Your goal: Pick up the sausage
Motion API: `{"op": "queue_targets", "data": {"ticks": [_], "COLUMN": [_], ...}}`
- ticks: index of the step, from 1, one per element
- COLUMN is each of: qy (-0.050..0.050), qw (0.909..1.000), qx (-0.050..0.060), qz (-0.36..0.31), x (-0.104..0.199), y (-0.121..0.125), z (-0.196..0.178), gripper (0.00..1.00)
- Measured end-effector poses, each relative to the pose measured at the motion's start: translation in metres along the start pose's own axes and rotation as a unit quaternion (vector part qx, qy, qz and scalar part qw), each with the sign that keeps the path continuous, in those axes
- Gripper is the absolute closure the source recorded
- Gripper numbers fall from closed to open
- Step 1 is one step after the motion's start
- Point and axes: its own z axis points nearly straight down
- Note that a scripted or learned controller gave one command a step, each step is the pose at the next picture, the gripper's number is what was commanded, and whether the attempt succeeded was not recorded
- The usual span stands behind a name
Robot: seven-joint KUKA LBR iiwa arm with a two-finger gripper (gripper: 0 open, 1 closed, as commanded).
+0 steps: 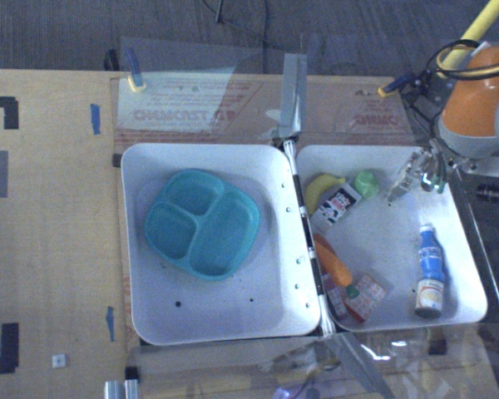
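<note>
Now the end effector [417,175] hovers over the far right part of the right bin [470,306], its two metal fingers spread apart with nothing between them, beneath the arm's orange band [474,106]. Taking the right bin as landmark, the sausage [333,264], an orange-brown stick, lies against its left wall toward the near side, well apart from the end effector. Just nearer than the sausage, a red packet [358,298] touches its lower end. A yellow banana [319,189], a black-and-white carton [338,205] and a green object [367,183] cluster at the bin's far left. A blue bottle [430,270] lies along its right side. Left of this bin, on the desk [50,248], the other bin [150,318] holds a teal divided plate [202,223].
</note>
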Motion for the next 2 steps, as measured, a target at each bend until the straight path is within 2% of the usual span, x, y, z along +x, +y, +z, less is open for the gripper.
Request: {"op": "queue_targets", "data": {"ticks": [1,2], "qy": [-0.002,-0.003], "qw": [0.987,0.9874], "qx": [0.0,-0.002], "qz": [-0.16,-0.158], "x": [0.0464,0.0442], "y": [0.0295,0.0295], "z": [-0.0014,-0.0097], "gripper": [1.0,1.0]}}
